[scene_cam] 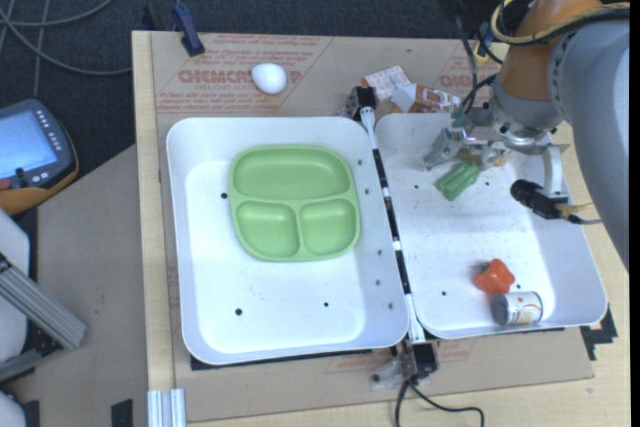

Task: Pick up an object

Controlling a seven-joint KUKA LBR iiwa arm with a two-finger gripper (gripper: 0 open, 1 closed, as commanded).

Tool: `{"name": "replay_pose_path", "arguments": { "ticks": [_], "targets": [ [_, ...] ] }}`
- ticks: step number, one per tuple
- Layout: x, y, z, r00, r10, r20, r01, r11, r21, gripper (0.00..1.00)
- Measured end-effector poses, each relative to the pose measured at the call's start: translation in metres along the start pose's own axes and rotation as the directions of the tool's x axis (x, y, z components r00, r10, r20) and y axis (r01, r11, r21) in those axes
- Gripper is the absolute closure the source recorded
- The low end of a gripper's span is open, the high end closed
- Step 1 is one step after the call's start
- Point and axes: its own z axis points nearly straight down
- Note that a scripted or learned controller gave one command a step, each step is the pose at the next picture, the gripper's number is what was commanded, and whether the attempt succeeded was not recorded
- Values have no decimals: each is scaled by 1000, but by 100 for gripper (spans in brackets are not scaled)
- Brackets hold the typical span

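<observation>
Reaching into the right bin (560,300), the gripper (462,151) hangs at its far edge, just over a green block (457,182). Whether it is apart or together, nobody can tell.

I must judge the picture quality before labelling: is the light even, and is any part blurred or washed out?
Camera view: light is soft and even, with faint shadows; the two white plastic bins look bright but not burnt out; the green three-compartment tray is sharp; the grey arm at the right edge is soft; fine detail at the gripper is hard to read.
</observation>
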Motion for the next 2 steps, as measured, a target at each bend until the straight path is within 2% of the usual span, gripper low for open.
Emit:
{"name": "replay_pose_path", "arguments": {
  "ticks": [1,2],
  "targets": [
    [13,-29,0,1000,-1,1,1,1000,-6,0],
    [13,-28,-11,1000,-2,3,2,1000,-10,100]
  ]
}}
